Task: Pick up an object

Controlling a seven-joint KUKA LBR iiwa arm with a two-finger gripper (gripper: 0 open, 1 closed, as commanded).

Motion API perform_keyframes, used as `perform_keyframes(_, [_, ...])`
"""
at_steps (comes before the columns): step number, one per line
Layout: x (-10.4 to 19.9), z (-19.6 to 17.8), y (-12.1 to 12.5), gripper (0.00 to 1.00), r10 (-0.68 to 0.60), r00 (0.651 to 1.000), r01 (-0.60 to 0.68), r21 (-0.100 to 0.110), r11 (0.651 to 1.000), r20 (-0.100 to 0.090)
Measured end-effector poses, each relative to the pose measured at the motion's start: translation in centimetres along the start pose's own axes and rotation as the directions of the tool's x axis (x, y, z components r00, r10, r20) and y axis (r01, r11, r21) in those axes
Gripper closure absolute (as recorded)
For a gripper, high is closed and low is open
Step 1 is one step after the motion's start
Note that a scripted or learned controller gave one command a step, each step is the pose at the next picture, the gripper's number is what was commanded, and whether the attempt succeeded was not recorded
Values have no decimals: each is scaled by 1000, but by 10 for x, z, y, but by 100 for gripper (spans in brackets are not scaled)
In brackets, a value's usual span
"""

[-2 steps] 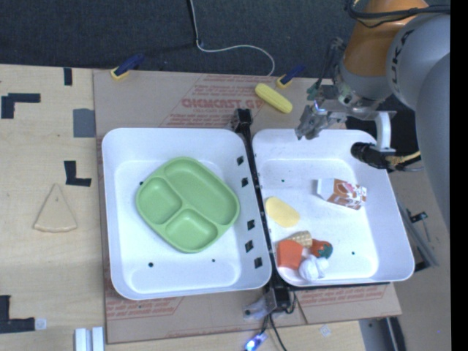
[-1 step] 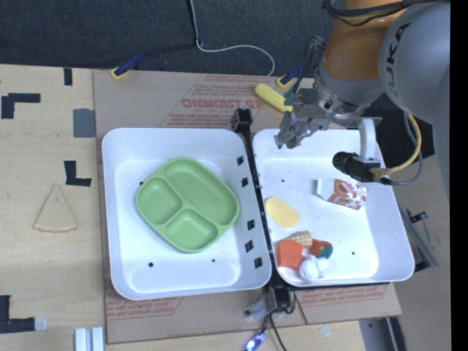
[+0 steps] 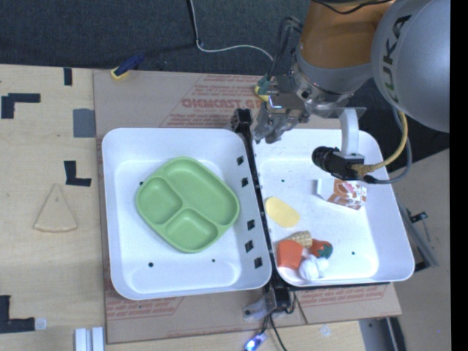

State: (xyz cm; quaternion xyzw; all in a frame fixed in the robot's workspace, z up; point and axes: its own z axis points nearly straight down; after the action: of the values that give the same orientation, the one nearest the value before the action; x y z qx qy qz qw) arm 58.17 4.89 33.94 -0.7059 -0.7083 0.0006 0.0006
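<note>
green tray (image 3: pixel 187 205) in left bin (image 3: pixel 117 148); small toys (image 3: pixel 305 257) in right bin (image 3: pixel 389 221).

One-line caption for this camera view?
Gripper above right bin's top-left corner; green tray in left bin.

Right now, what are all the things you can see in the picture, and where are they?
Bins: two, white, side by side on the bench.
Plate: one, green, three sections, in the left bin.
Yellow piece: one, flat, near the right bin's left wall.
Small packet: one, white and red, toward the right bin's right side.
Toy pile: a few, orange, tan, white, red and green, at the right bin's front edge.
Cable: one, white, behind the bins.
Arm: one, grey and orange, entering from the right.
Gripper: one, dark, over the back of the divide between the bins.
</note>
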Motion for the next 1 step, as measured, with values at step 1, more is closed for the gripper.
perform_keyframes(1, [-20,97,-84,100,5,1000,-5,9,1000,0])
